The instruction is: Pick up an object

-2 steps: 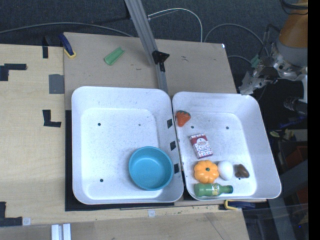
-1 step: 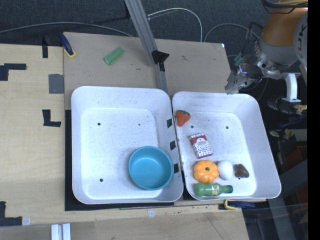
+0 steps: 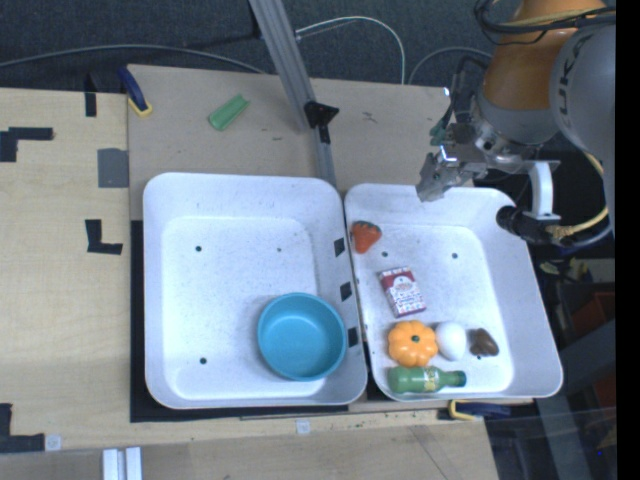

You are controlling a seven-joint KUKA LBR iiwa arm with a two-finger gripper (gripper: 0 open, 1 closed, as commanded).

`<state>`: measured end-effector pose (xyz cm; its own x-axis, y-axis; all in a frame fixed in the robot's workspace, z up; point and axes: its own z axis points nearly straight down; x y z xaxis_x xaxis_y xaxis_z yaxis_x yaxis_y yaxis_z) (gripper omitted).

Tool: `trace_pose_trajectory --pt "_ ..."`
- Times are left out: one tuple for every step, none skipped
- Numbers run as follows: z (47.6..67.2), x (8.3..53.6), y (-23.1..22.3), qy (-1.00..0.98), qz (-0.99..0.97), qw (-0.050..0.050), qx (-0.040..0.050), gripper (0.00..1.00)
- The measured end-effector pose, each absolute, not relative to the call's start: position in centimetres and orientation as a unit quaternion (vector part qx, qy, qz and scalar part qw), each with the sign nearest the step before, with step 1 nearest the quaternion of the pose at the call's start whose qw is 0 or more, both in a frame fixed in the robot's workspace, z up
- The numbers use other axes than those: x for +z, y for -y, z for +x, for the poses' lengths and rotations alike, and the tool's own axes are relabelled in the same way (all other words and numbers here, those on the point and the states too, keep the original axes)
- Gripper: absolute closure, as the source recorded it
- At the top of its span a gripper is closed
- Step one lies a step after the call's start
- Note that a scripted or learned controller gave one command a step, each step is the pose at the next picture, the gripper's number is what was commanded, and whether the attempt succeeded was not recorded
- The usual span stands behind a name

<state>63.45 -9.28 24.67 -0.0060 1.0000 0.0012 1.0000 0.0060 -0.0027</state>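
My gripper [image 3: 436, 184] hangs over the far rim of the right bin [image 3: 500, 208], above its back edge, with nothing seen between its fingers. Inside that bin lie a red strawberry-like toy [image 3: 367, 236] near the left wall, a small red and white carton [image 3: 401, 292] in the middle, and along the near wall an orange pumpkin [image 3: 412, 343], a white egg [image 3: 452, 341], a brown lump [image 3: 484, 343] and a green bottle [image 3: 427, 379] lying on its side. A blue bowl [image 3: 300, 335] sits in the left bin [image 3: 200, 218].
A grey pole [image 3: 285, 48] slants down to the seam between the bins. A green block [image 3: 228, 112] lies on the bench behind the left bin. Cables run behind the bench at the back.
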Motion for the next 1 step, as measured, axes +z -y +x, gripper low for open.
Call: trace_pose_trajectory --pt "62.73 23.22 4.32 0.709 -0.705 0.002 0.0009 1.0"
